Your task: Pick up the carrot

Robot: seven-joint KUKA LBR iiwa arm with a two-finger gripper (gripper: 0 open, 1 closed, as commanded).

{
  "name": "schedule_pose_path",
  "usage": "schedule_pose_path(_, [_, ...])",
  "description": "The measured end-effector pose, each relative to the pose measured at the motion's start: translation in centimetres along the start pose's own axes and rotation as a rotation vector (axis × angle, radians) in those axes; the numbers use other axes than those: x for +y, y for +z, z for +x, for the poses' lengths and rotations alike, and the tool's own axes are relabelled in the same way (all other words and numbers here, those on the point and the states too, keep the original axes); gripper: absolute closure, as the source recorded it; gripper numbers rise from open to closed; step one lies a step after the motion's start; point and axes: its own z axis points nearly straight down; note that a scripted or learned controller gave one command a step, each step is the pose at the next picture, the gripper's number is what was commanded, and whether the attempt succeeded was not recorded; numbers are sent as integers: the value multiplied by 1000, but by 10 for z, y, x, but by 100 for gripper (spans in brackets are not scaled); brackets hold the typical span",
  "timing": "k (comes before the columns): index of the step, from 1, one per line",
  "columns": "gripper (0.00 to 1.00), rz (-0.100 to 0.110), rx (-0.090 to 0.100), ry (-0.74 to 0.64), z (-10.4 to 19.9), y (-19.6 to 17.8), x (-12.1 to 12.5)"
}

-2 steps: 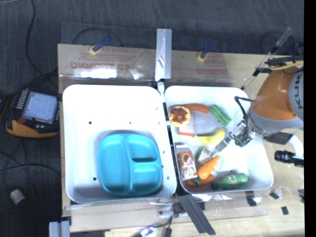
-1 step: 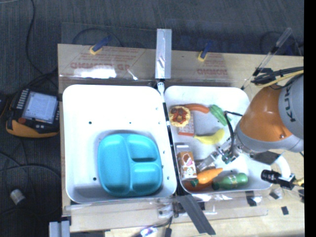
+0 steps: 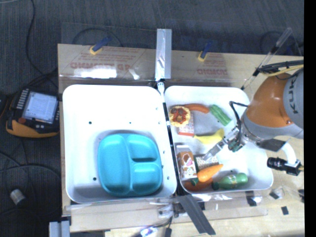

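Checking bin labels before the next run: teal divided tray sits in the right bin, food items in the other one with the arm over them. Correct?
Not quite. In the camera view, the teal divided tray sits in the left bin, not the right. The food items, including the carrot, lie in the right bin, with the arm over them.

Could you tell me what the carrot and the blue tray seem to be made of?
The carrot looks like moulded plastic, smooth and evenly orange. The blue tray also seems plastic: uniform turquoise, rounded moulded compartments, a soft sheen. Neither is certain from this view.
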Motion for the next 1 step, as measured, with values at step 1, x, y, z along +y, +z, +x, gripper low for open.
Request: schedule_pose_path(1, [0, 14, 5, -84, 85, -88, 36])
